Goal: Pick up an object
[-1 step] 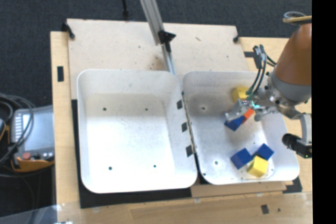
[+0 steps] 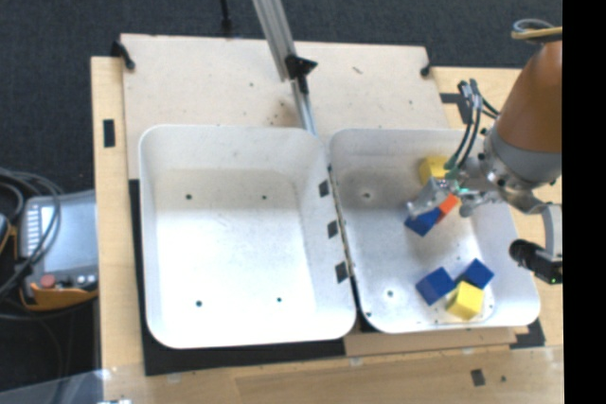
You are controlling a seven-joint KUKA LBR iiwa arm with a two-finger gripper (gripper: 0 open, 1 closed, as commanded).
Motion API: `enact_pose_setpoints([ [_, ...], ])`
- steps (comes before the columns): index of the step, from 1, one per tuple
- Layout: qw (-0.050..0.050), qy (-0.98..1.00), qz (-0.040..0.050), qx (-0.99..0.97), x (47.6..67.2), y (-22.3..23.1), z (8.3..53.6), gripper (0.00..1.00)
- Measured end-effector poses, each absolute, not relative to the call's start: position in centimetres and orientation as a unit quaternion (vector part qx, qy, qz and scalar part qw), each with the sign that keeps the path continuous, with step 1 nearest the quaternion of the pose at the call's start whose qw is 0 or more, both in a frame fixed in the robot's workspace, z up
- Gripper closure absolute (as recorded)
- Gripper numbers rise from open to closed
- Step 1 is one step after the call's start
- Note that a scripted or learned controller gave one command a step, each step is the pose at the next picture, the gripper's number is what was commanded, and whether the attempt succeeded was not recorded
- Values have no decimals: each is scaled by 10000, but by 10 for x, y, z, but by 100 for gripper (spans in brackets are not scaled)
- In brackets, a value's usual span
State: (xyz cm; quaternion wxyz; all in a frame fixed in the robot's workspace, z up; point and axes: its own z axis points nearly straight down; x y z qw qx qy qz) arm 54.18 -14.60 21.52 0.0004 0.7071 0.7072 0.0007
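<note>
My gripper (image 2: 432,203) hangs over the upper middle of the right bin (image 2: 379,156), reaching in from the right. A blue block (image 2: 423,221) sits tilted right at its tip, touching or just under it; I cannot tell whether it is gripped. A small orange piece (image 2: 450,202) shows beside the tip. A yellow block (image 2: 433,168) lies just behind the gripper. At the bin's front right, two blue blocks (image 2: 435,285) (image 2: 477,273) and a yellow block (image 2: 466,300) cluster together.
The left bin (image 2: 151,203) stands beside the right one, with a shared ridge between them. A slanted metal rail (image 2: 270,5) rises from behind the bins. Cables and a black part (image 2: 530,255) hang by the arm at the right edge.
</note>
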Motion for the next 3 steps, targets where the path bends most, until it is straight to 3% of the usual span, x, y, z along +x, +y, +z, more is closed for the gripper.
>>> enact_pose_setpoints([
  [2,20,7065,0,7077,543,-159,98,0],
  [3,19,7051,13,7091,545,-160,99,0],
])
